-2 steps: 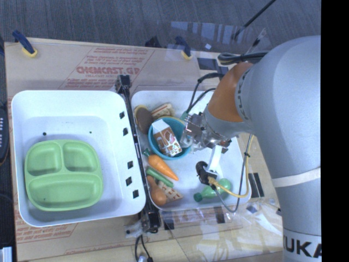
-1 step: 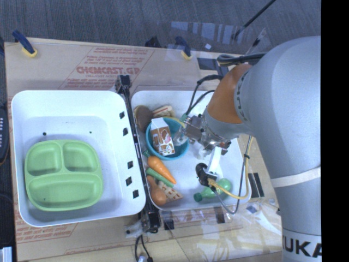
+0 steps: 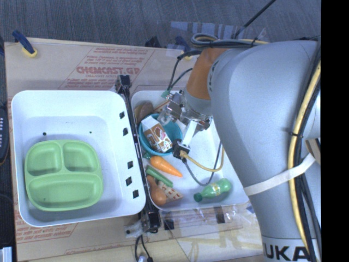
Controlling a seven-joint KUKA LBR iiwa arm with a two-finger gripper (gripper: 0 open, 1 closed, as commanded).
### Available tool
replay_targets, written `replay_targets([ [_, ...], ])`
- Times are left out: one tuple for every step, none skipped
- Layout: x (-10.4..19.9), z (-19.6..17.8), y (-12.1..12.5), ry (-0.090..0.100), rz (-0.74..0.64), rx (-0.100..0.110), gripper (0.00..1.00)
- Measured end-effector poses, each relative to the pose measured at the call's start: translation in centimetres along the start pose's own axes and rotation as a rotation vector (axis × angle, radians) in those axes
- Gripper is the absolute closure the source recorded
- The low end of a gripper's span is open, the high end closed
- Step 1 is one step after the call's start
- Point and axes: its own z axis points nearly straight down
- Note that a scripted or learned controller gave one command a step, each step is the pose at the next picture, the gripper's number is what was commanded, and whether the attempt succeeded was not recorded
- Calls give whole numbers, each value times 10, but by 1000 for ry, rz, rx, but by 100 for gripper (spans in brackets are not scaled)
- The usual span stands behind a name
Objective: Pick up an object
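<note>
Two white bins sit side by side, and over the right bin the gripper, grip state unclear, hangs just above a blue bowl.

Robotics lab or test bench, not a home — grey industrial arm with loose cables, 2 white bins clipped side by side, brown printed protective paper over the benchtop, blue clamp at its corner, grey carpet beyond.
</note>
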Motion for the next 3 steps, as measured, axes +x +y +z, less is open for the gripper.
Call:
replay_targets([
  [-10, -11, 2, -21, -9, 1, 100],
  [-10, -1, -17, -15, 107, -7, 100],
  [-7, -1, -10, -18, 144, 6, 100],
])
